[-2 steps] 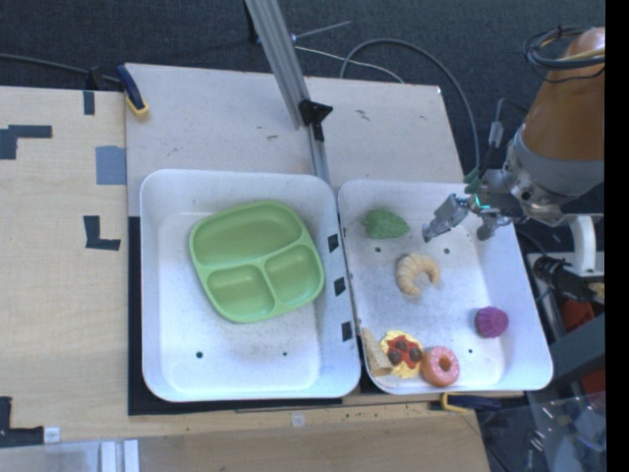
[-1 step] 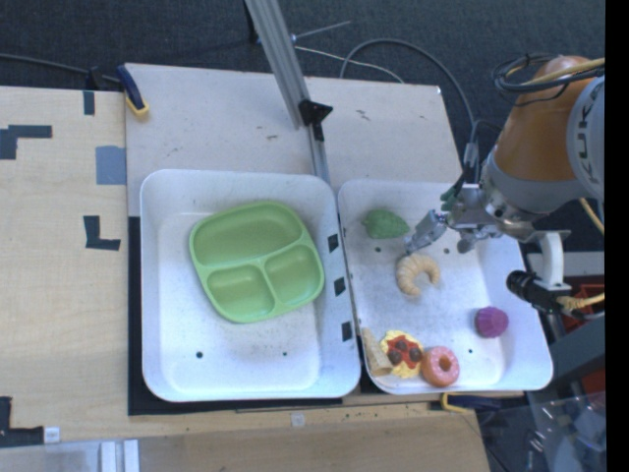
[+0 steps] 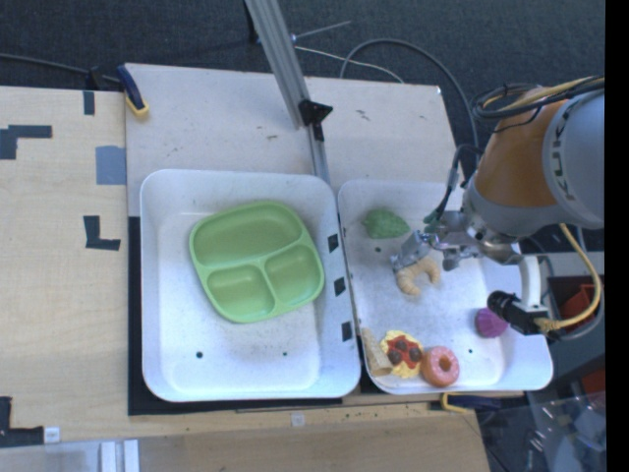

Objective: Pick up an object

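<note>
Fingers [image 3: 421, 255] over croissant [image 3: 417, 277], mid right bin [image 3: 521, 374]

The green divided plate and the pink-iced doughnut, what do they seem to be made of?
The green divided plate looks like moulded plastic: one even colour, smooth rounded compartments, a soft sheen. The pink-iced doughnut seems to be toy food, probably plastic or rubber, going by its uniform glossy icing; the view is too coarse to be sure.
</note>
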Motion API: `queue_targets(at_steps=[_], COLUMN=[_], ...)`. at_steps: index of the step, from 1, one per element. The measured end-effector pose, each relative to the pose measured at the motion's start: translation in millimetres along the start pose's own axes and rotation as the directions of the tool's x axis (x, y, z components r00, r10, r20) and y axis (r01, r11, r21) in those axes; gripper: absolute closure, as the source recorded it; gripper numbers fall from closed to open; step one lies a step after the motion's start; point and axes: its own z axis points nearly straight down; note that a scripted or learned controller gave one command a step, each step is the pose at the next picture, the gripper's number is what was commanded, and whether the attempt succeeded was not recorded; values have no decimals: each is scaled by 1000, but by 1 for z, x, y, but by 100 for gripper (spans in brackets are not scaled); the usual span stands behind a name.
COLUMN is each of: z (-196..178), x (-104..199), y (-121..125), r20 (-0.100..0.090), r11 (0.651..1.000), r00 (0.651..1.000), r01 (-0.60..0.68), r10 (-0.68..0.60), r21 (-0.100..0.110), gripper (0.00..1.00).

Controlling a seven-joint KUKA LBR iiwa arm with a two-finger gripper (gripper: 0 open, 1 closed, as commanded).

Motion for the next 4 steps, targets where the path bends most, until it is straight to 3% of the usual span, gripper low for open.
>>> queue_targets(at_steps=[1,2,4], z=[46,34,-51], x=[8,8,7], y=[-2,-1,0], r20=[0,-1,1], r11=[1000,1000,1000], r00=[1000,1000,1000], r01=[0,1,0], r10=[0,-1,0], r21=[1,-3,-11], gripper=[0,100,100])
